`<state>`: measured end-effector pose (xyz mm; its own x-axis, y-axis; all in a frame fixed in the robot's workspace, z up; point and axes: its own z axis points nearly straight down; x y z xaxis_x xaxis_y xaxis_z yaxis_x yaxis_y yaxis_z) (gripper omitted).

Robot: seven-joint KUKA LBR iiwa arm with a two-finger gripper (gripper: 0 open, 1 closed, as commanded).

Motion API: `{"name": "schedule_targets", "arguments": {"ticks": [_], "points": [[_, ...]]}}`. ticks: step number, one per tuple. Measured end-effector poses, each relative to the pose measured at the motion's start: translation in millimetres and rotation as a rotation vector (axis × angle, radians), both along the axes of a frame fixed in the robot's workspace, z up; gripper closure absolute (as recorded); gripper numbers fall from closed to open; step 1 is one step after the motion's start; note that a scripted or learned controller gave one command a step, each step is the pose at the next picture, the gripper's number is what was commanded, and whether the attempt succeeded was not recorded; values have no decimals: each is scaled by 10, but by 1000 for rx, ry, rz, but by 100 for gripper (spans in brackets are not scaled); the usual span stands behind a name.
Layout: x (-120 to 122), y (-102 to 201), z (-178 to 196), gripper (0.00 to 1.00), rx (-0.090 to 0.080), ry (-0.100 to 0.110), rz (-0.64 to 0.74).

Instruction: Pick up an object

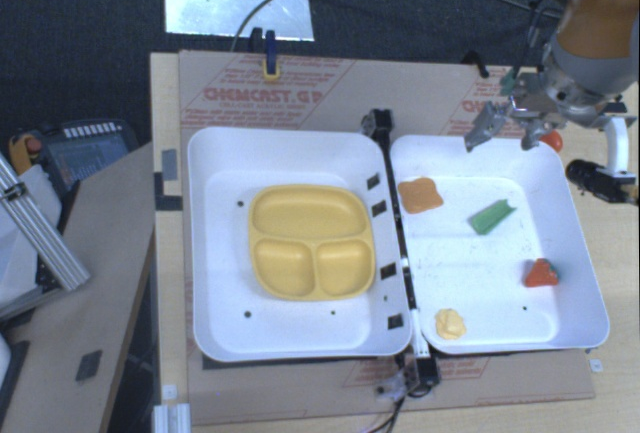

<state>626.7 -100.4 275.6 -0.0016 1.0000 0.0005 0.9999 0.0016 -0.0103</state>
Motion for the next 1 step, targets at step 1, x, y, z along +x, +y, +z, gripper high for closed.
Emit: {"name": "schedule_targets", "arguments": {"ticks": [1], "points": [[15,2,76,0,-1,-12,2]]}}
